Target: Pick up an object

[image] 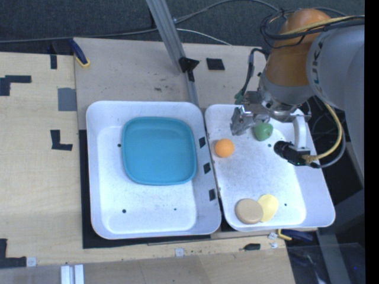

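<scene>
My gripper (244, 122) hangs over the far part of the right bin (308, 185), its metal fingers pointing down at the bin's back left area. A green round object (262, 131) sits right beside the fingers, to their right and partly under the wrist. An orange ball (224, 148) lies just in front and to the left of the gripper, apart from it. A tan disc (249, 211) and a yellow piece (269, 205) rest touching each other at the near edge of the right bin. I see nothing between the fingers.
A blue square plate (159, 150) lies in the left bin (100, 176). A grey metal pole (172, 34) slants across the bench behind the bins. Black cables loop around the wrist on the right side.
</scene>
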Motion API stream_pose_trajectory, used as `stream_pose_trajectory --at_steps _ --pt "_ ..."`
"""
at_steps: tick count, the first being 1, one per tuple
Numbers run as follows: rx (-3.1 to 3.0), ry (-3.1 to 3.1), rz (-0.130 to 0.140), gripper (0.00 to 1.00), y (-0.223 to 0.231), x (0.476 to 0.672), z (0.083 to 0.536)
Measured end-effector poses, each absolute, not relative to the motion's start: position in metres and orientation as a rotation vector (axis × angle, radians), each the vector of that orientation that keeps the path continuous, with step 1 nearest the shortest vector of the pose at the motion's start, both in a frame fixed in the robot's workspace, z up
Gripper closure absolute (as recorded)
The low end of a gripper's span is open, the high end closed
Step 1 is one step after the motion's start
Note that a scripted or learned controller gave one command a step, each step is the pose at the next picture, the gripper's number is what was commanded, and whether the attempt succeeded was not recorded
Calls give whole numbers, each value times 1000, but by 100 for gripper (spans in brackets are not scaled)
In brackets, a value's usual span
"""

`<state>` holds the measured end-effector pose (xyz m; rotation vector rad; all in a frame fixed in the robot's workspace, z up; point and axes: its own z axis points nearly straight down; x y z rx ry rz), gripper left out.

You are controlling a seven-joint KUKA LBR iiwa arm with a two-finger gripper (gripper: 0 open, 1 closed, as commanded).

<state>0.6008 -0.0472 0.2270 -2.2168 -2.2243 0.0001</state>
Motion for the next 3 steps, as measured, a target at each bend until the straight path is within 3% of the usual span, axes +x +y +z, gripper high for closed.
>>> stream_pose_trajectory --at_steps 3 --pt "-2217 -2224 0 100 95 536 236"
